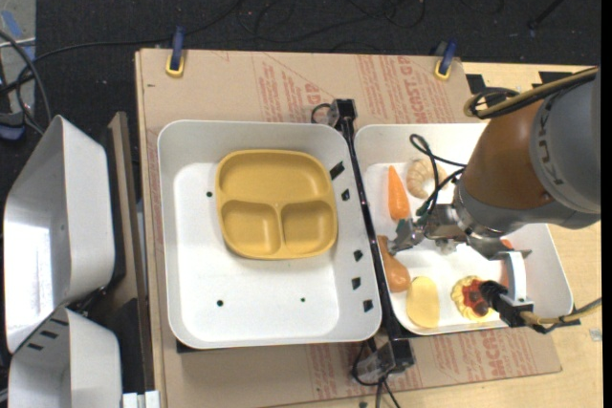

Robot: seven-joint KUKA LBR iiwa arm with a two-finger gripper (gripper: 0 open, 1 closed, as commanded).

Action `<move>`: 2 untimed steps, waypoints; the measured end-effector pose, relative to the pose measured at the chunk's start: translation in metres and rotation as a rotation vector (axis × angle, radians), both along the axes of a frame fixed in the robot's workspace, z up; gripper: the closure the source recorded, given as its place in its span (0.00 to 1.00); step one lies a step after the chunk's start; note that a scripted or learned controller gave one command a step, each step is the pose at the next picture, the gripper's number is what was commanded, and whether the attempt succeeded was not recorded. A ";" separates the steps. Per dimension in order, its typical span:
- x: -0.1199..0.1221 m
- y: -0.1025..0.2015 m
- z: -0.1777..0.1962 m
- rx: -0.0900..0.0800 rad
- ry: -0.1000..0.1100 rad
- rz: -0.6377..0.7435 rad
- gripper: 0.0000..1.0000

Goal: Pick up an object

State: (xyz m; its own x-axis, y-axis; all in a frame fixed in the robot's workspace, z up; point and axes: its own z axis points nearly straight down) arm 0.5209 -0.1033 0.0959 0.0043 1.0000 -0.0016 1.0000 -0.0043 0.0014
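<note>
Objects for picking lie in the right bin (pixel 564 277), beside and under the arm; largest to smallest the scene runs thus: the worktop (pixel 287 86), brown board stamped with red lettering, carries two shallow white bins side by side; two yellow clamps (pixel 175 64) grip its far edge; the left bin (pixel 191 301) holds a yellow divided plate (pixel 277 204), three compartments, lying flat near the bin's middle; the arm (pixel 535 162), grey with its orange band, reaches in from the right over the right bin and hides much of its floor; the fingers (pixel 409 237) sit low at the bin's left side, and I cannot tell whether they are apart or closed, nor whether anything is between them; an orange carrot (pixel 398 193) lies just above them, lengthwise toward the far wall; a pale beige lump (pixel 420 175) rests just beside the carrot's far end; a pale yellow piece (pixel 424 301) lies near the front wall; an orange-brown piece (pixel 394 272) lies against the left wall, close to the yellow one; a red and yellow item (pixel 472 294) sits to the right of these, near the front.
</note>
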 end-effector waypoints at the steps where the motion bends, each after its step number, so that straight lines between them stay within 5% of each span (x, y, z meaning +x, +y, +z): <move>1: 0.000 0.001 0.012 0.001 0.000 0.000 1.00; 2: 0.009 -0.001 0.057 0.001 -0.002 0.007 1.00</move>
